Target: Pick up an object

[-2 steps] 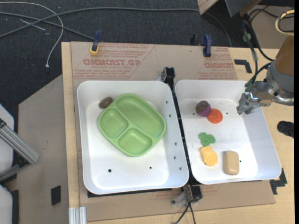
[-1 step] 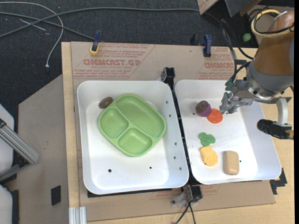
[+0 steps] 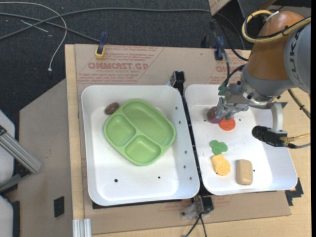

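My gripper point(image 3: 224, 113) hangs low over the back left part of the right bin point(image 3: 276, 174). Directly beneath it lies a red-orange round piece point(image 3: 228, 126), and a dark purplish piece point(image 3: 213, 115) sits against its left side. I cannot tell whether it touches either one. Nearer the front of the same bin are a small green leafy piece point(image 3: 217, 146), a yellow piece point(image 3: 221, 165) and a tan block point(image 3: 244, 172).
The left bin point(image 3: 98, 177) holds a green divided plate point(image 3: 139, 131) with a small brown item point(image 3: 112, 108) at its back left corner. A black clip point(image 3: 177, 78) sits where the bins meet at the back. Cables trail by the arm on the right.
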`<state>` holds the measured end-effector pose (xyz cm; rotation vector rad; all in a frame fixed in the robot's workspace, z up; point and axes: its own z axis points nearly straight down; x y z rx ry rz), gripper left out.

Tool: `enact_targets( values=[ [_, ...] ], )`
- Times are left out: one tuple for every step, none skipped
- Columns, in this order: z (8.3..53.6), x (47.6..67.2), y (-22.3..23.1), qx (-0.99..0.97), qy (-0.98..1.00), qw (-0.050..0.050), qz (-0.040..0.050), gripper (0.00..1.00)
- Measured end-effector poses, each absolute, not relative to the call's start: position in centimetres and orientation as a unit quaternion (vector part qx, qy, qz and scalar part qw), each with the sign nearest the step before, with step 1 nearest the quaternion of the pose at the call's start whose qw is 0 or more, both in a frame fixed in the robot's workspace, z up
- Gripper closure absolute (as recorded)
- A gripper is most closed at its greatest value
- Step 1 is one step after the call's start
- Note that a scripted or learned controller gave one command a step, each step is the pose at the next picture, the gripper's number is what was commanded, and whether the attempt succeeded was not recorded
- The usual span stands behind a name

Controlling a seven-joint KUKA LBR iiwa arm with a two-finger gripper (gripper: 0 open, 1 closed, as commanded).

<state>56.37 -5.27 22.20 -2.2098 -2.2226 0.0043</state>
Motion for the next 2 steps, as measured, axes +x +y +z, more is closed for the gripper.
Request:
enact_targets(
  values=[
    [21.0,58.0,0.3,-0.705,-0.709,0.002,0.0004,1.0],
    [21.2,59.1,4.5,-0.705,-0.709,0.001,0.0002,1.0]
  ],
)
